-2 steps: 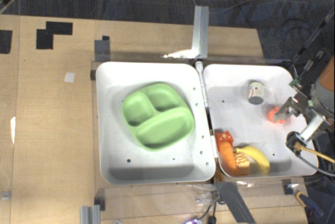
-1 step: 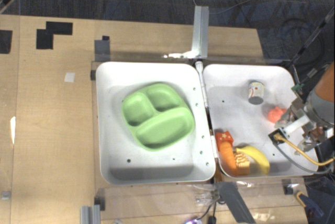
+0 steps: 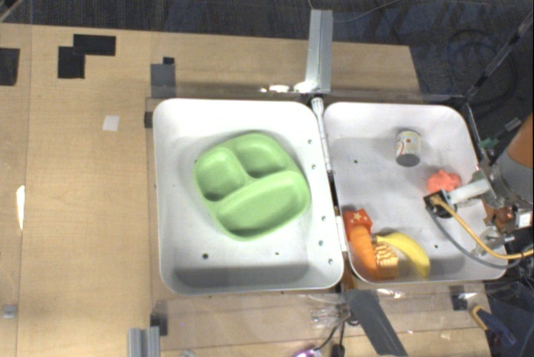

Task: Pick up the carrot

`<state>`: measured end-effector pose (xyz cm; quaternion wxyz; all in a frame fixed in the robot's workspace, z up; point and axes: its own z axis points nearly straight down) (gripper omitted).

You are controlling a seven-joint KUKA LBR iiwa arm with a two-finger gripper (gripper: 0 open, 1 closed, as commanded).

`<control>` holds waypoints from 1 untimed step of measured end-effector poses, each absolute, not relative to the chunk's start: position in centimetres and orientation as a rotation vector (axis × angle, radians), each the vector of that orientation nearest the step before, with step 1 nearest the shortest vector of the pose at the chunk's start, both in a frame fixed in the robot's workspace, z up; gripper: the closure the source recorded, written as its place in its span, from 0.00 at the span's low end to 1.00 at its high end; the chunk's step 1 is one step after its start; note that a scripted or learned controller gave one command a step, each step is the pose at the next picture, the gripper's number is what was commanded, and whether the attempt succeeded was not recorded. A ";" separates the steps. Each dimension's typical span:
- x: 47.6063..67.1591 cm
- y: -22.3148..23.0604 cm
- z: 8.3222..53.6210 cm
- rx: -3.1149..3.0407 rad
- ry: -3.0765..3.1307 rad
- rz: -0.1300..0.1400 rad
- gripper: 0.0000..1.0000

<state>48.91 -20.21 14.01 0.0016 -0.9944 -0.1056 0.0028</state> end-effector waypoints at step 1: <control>49.1 -20.6 8.7 -3.124 -0.326 -0.012 0.00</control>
